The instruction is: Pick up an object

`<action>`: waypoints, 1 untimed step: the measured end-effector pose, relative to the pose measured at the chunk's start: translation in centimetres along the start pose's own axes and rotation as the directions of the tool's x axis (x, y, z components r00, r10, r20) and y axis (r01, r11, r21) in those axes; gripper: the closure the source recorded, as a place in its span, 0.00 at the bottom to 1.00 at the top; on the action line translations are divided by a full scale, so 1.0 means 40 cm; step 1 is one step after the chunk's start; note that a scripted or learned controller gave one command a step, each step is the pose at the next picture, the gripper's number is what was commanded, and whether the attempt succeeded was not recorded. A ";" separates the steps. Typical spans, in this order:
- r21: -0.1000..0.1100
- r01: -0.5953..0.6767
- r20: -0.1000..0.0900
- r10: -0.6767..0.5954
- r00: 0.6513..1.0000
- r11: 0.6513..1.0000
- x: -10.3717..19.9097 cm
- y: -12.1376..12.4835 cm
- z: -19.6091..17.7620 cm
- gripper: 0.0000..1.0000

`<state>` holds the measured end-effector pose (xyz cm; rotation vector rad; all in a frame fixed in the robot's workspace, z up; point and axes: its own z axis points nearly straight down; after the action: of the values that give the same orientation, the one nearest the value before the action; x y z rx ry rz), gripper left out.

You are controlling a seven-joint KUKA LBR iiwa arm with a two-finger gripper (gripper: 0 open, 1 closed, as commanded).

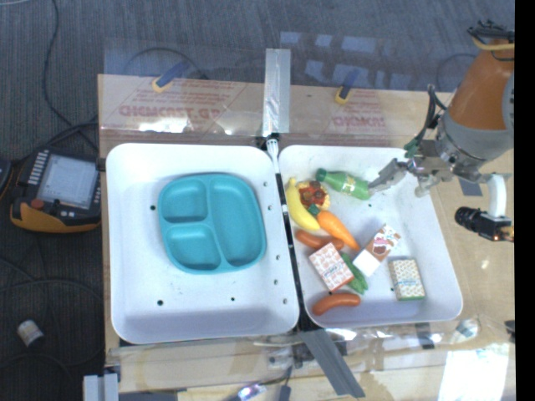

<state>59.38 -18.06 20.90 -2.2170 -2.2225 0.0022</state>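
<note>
Nearest the camera in the right white bin lies a red toy sausage, and just above it a red-patterned square packet, a green patterned small box and a white-and-red small carton. Beyond these an orange toy carrot rests against a yellow toy banana that hugs the bin's left wall, with a dark red berry cluster on top. Farther still lies a green plastic bottle, its right end touching the tool, whose fingers stand spread with nothing between them. Open white floor remains along the right bin's right side, below the tool. The left white bin carries a teal divided plate, well apart from the tool.
</note>
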 end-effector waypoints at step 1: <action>0.001 0.136 0.000 -0.136 0.991 0.991 0.168 -0.091 0.131 0.00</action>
<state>55.73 -11.34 15.68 -2.0599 -2.3678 0.0028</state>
